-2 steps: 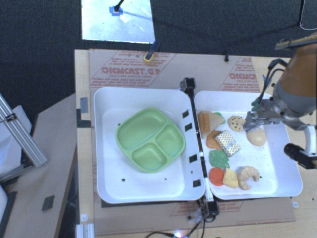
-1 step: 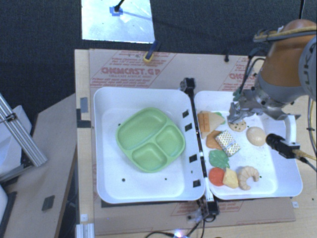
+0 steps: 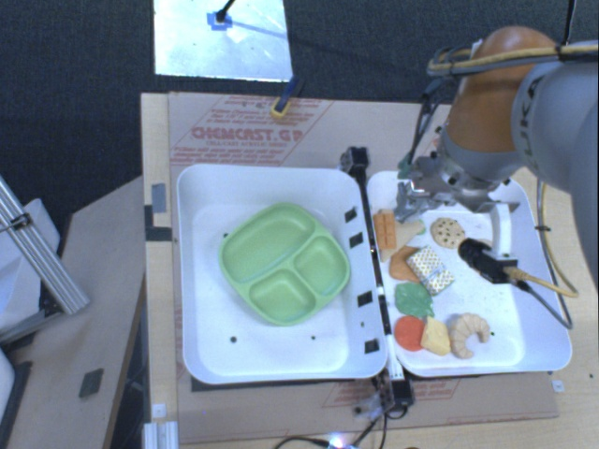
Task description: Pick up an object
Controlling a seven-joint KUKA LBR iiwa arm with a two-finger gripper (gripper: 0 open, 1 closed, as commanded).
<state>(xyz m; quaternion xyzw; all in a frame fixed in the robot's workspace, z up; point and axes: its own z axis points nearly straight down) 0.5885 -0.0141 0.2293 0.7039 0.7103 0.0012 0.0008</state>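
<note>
The desk (image 3: 112, 251) carries two white bins (image 3: 201, 344) on printed cardboard (image 3: 248, 129); dark carpet (image 3: 65, 64) lies at 12 o'clock. End effector (image 3: 409, 199) state: cannot tell.

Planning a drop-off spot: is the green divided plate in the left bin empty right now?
Empty. The green plate lies flat in the left bin, and all three compartments show bare green.

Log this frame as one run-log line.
arm: over right bin | hand: low near bread stick | grasp: unclear | left bin: green tray
</note>
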